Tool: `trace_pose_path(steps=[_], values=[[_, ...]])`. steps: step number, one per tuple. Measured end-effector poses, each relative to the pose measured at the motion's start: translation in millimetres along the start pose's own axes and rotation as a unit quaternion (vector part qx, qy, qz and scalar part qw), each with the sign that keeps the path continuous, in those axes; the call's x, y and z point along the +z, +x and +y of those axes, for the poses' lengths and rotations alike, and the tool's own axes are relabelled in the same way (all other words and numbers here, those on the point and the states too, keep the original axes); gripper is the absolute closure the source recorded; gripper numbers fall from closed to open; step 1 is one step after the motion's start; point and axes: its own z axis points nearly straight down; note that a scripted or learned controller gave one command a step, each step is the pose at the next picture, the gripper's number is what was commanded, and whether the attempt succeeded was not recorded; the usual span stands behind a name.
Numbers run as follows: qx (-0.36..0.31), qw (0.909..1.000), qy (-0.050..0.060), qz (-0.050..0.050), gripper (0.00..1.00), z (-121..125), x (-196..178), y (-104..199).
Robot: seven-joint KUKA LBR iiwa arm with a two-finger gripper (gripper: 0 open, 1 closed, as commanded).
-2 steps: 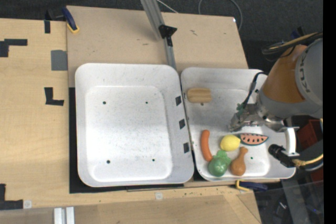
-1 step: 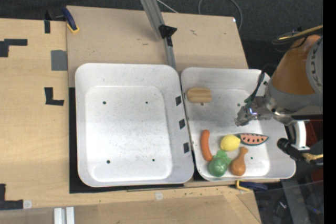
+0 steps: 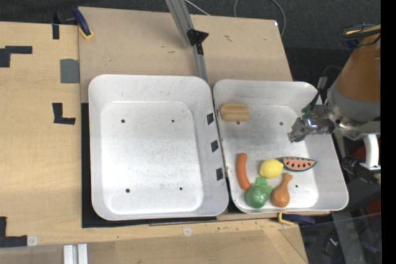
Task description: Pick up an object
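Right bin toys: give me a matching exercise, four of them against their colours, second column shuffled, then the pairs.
Things:
1. bread roll
2. lemon
3. sausage
4. watermelon slice

Colours:
A. yellow
B. red with a green rind
C. tan
D. orange-red

Pairs: 1-C, 2-A, 3-D, 4-B. All four lie in the right bin.

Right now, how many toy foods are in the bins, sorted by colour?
Tan: 1, bread roll
Orange: 2, carrot and drumstick
Yellow: 1, lemon
Green: 1, broccoli
Red and green: 1, watermelon slice
Total: 6, all in the right bin
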Motion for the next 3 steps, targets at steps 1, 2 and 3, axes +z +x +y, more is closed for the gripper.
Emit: trace_pose_path(steps=[1,2,3], values=[[-0.001,1.0000,-0.001,0.000,1.00,0.7,-63.2,-3.6],[-0.003,1.0000,0.002,0.001,1.00,26.1,-53.3,39.1],[-0.003,1.0000,0.002,0.001,1.00,46.3,-52.2,79.5]])
